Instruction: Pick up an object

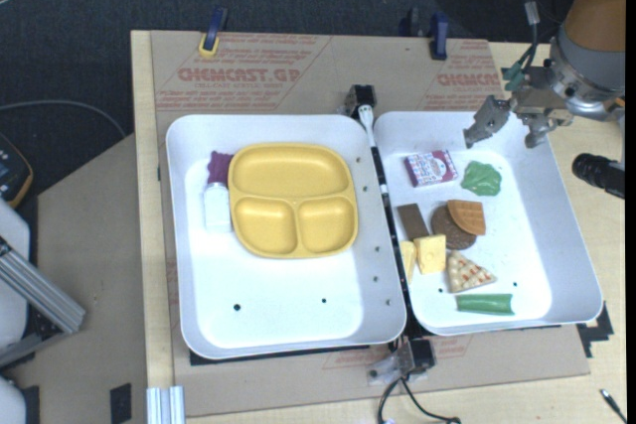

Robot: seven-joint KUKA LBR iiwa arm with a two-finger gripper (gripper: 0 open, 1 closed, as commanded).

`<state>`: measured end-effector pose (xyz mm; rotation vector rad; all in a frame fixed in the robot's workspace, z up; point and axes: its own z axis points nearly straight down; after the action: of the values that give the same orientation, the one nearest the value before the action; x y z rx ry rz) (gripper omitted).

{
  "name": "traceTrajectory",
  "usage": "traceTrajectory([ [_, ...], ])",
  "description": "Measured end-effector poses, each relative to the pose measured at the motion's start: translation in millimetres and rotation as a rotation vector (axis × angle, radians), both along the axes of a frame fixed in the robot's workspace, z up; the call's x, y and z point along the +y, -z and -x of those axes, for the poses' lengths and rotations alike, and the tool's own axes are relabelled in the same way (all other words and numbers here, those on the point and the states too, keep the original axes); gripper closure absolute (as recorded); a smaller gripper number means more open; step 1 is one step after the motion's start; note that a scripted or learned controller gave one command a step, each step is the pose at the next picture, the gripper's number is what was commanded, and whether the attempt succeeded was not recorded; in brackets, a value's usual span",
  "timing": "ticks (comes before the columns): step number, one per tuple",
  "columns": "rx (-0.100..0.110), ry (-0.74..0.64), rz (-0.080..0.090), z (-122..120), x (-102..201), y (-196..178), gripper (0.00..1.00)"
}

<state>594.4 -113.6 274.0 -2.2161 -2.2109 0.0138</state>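
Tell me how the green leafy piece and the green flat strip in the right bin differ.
The green leafy piece is lumpy and irregular; the green flat strip is long and narrow. The leafy piece is a paler green, the strip darker. The leafy piece sits toward the far side of the right bin, close under the claw; the strip lies by the near rim. Both rest loose on the bin floor.

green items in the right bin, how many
2. A green leafy piece lies near the bin's upper right, right of the pink carton. A green bean-like piece lies at the front edge, below the pizza slice.
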Motion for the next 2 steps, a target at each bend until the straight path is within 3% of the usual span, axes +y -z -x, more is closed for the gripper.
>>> traceTrajectory([
  [1, -0.013, -0.002, 0.002, -1.9, 0.1, -7.3, 0.00],
  [2, -0.007, -0.002, 0.000, -5.1, 4.0, 55.2, 0.00],
])
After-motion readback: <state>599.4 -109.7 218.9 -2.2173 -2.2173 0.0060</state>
